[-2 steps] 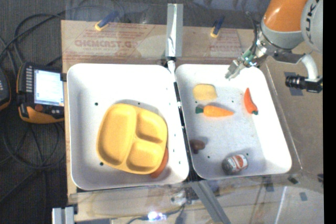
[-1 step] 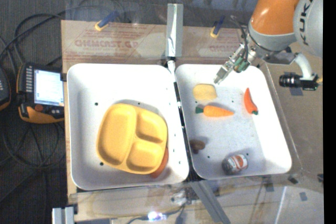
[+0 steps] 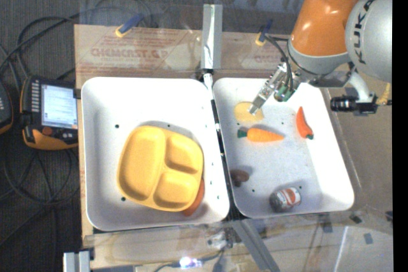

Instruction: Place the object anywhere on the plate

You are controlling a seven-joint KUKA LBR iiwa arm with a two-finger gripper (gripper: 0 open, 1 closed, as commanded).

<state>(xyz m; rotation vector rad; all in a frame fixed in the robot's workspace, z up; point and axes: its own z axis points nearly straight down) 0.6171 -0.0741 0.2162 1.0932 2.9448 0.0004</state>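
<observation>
Cut off by the picture's right and top edges: the arm (image 3: 357, 22), with much of its grey body out of sight. Too small to tell whether the gripper (image 3: 257, 106) touches the pale yellow round piece (image 3: 247, 112) near the right bin's (image 3: 331, 200) far left corner. Partly hidden under the yellow plate (image 3: 162, 165): a reddish thing (image 3: 196, 199), peeking out at the plate's near right corner, kind unclear. Blurred and unidentifiable: the small brown lump (image 3: 240, 176) by the right bin's left edge.
</observation>
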